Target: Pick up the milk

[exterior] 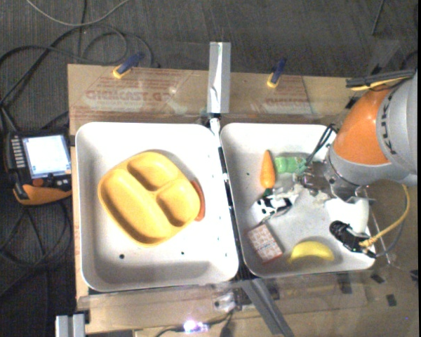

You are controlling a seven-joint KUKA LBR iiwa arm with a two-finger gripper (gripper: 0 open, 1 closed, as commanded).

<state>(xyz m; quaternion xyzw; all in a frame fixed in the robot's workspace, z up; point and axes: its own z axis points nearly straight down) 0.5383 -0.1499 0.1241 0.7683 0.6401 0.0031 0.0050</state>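
- Closest to the camera is the arm [379, 135], the big grey thing with the orange band, coming in from the right and hanging over the right bin [231, 188].
- The gripper [310, 180] sits low over the middle of that bin. From up here I honestly can't tell how far apart the claw is, and nothing visibly sits in it.
- The milk [274, 203] looks like that little black-and-white cow-print carton, lying on the bin floor just below-left of the claw, close but apart from it.
- Its long axis seems to run roughly left to right with a slight tilt, so I'd guess the claw needs a short shift left and toward the near edge, then straight down.
- Crowded there: carrot [267, 168] just above it, a green thing [289, 163] next to that, a red checked packet [264, 242] and a banana [311, 251] nearer the front.
- The left bin [88, 244] has a yellow divided plate [151, 195].
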